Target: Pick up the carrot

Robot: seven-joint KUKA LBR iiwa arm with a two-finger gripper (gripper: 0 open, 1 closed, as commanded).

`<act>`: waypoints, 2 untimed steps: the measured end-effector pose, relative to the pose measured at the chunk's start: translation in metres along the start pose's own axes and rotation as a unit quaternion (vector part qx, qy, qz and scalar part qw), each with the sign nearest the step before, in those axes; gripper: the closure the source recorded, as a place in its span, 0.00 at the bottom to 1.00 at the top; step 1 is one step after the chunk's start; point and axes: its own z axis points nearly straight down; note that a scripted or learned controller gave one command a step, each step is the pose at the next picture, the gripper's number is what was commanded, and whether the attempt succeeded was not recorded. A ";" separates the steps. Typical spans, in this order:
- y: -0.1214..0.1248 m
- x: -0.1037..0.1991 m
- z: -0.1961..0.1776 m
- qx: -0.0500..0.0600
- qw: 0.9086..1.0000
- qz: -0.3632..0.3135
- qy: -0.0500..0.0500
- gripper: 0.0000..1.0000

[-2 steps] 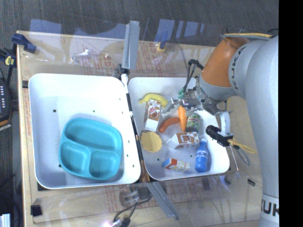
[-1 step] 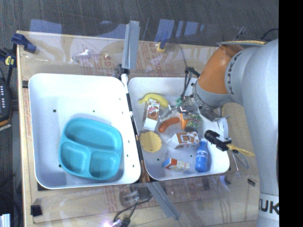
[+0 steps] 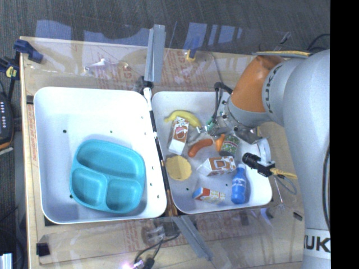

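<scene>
Orange carrot [image 3: 200,147] lies unlifted in right bin [image 3: 162,102], just beside milk carton [image 3: 179,134]; gripper [image 3: 220,132] low near it, opening cannot be told; pick pending.

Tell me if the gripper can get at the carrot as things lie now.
Probably yes. The gripper hangs just above the carrot, whose top is uncovered, though a green can right beside it and the sausage crowd its sides.

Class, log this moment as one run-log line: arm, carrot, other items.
arm: gripper low in right bin | carrot: beside gripper, grasp unclear | nearby: banana, blue bottle | left bin: blue tray
</scene>
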 end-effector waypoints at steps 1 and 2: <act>0.000 0.000 0.000 0.000 1.000 0.000 0.000 0.00; 0.000 0.000 0.000 0.000 1.000 0.000 0.000 0.00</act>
